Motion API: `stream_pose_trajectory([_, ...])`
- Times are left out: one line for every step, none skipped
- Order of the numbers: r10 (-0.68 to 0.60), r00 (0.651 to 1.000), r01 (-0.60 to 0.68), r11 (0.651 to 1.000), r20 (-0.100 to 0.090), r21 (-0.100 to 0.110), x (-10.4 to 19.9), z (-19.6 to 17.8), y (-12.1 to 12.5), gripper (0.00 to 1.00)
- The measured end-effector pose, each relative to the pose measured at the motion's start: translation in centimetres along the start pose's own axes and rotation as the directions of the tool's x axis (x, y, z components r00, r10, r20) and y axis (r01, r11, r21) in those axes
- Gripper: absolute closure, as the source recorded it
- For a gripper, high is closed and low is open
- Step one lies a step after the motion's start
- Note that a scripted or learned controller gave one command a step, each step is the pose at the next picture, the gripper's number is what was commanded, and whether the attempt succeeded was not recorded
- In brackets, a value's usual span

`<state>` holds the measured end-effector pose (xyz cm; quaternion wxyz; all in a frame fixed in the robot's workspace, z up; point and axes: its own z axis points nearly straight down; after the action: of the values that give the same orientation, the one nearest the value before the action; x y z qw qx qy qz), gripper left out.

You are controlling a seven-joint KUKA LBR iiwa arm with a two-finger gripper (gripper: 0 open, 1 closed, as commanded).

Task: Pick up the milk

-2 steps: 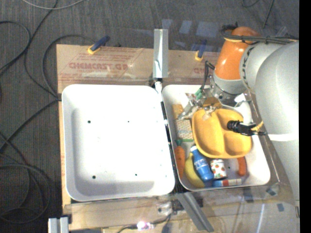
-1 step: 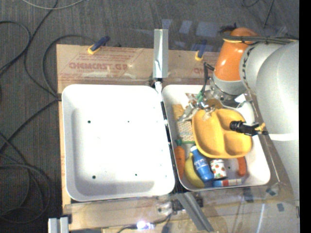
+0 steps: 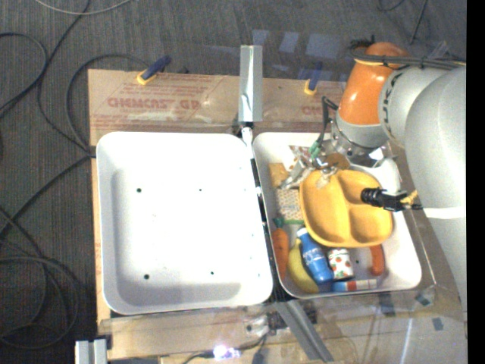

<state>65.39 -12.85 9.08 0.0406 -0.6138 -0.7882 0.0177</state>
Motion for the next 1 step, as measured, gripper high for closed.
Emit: stream_pose_trajectory([0.128, 0.992, -0.126, 0.990, 0.020, -0.057, 1.64, 0.40, -1.08, 0.00])
